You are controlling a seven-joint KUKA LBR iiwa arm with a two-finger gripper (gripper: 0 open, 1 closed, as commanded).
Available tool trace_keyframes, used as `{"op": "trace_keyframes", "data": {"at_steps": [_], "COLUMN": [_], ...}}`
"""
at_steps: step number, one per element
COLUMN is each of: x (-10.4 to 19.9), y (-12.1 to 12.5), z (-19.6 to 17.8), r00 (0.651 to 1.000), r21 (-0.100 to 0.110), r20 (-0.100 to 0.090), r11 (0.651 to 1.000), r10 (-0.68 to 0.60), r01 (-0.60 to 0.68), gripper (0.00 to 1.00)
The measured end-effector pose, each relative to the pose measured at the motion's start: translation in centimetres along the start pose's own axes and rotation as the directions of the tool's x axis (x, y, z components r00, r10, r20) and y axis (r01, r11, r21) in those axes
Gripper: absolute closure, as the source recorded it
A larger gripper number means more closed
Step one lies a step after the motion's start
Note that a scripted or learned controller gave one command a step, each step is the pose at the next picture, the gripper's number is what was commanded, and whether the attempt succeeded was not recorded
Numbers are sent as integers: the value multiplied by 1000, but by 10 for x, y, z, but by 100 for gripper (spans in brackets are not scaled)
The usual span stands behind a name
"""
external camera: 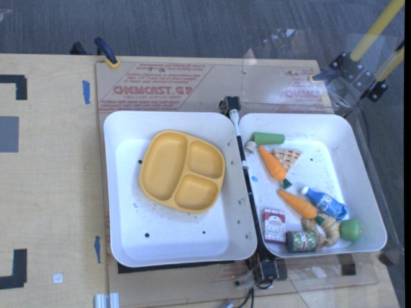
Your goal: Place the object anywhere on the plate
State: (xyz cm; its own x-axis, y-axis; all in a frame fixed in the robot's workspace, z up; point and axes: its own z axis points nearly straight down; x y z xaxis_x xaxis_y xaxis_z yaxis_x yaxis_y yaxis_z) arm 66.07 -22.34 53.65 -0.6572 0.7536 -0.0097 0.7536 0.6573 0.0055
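Observation:
A yellow plate (182,170) with three compartments lies in the left bin (122,140), with nothing on it. The right bin (359,146) holds several toy foods: a green cucumber piece (268,138), two orange carrots (273,163) (297,203), a waffle wedge (288,156), a blue bottle (325,203), a red and white box (274,224), a dark green can (302,240), a green apple-like piece (350,230) and a tan pretzel-like piece (327,228).
The two bins sit side by side on a cardboard sheet (154,85) on the wooden bench. A black clamp bar (243,165) runs between them. A yellow-handled fixture (366,50) stands at the back right. A blue and yellow clip (106,52) lies at the back left.

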Motion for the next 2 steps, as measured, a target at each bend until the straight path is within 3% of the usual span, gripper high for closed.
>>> {"op": "trace_keyframes", "data": {"at_steps": [2], "x": [-5], "y": [5], "z": [0], "r00": [967], "r21": [0], "r20": [0], "r11": [967], "r10": [256], "r01": [-256], "gripper": [0]}}
